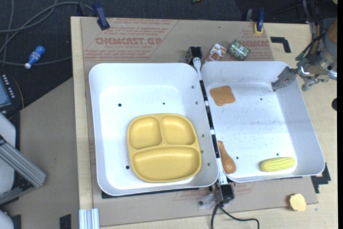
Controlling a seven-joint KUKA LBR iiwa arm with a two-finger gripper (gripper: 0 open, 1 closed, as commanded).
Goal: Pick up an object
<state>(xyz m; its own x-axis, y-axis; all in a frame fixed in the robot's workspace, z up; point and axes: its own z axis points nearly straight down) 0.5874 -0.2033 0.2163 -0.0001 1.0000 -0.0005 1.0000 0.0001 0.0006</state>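
The right bin (pixel 300 120) holds a flat orange-brown piece (pixel 222 95) near its far left. An orange-brown sausage-like item (pixel 226 157) lies along its left wall, and a yellow corn cob (pixel 277 164) rests near the front right. My gripper (pixel 296 81) hangs over the far right corner of this bin, open, with nothing between its fingers. It is well apart from all three objects. A yellow divided plate (pixel 163 146) sits in the left bin (pixel 107 94).
Behind the bins lie a small patterned can (pixel 239 50) and a brown-white packet (pixel 216 52). A yellow chunk (pixel 297 201) sits on the bench at the front right. Blue clamps (pixel 100 16) (pixel 259 20) grip the board's far edge.
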